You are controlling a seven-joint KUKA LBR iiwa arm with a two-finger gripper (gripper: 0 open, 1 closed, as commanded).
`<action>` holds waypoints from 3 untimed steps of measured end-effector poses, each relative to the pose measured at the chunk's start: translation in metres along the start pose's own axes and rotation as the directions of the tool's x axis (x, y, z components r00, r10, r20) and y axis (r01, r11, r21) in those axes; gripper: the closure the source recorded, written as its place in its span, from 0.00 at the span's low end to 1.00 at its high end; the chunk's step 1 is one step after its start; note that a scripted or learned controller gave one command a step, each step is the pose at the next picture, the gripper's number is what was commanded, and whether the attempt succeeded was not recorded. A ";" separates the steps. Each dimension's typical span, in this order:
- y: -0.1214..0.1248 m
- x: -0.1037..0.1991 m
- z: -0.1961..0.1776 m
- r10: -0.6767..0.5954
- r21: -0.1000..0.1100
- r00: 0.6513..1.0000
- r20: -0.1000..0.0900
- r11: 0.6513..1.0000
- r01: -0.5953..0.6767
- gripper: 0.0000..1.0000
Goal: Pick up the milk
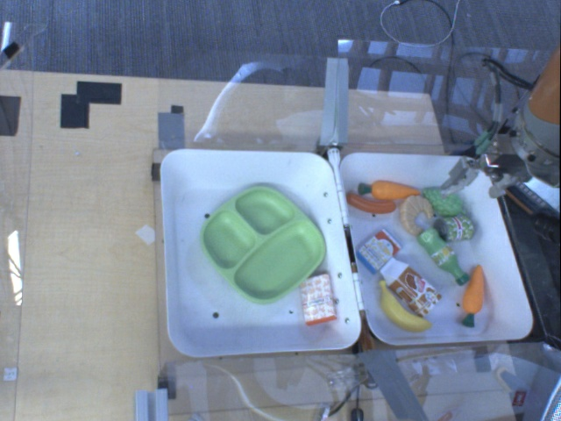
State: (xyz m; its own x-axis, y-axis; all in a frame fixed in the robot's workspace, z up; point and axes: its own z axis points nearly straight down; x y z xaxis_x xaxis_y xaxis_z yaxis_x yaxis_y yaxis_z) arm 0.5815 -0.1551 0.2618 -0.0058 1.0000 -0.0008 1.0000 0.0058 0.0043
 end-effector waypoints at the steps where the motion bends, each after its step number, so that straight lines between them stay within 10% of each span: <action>1: -0.057 0.040 0.133 -0.266 0.000 0.964 -0.001 0.964 0.266 0.00; 2: -0.084 0.059 0.167 -0.184 -0.026 0.983 0.007 0.983 0.184 0.00; 3: -0.083 0.061 0.157 -0.187 -0.029 0.982 0.006 0.982 0.187 1.00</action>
State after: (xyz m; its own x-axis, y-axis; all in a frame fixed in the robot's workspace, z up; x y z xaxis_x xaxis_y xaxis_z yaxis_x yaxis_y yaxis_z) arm 0.4991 -0.0951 0.1049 -0.1927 0.9812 -0.0080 0.9807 0.1929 0.0326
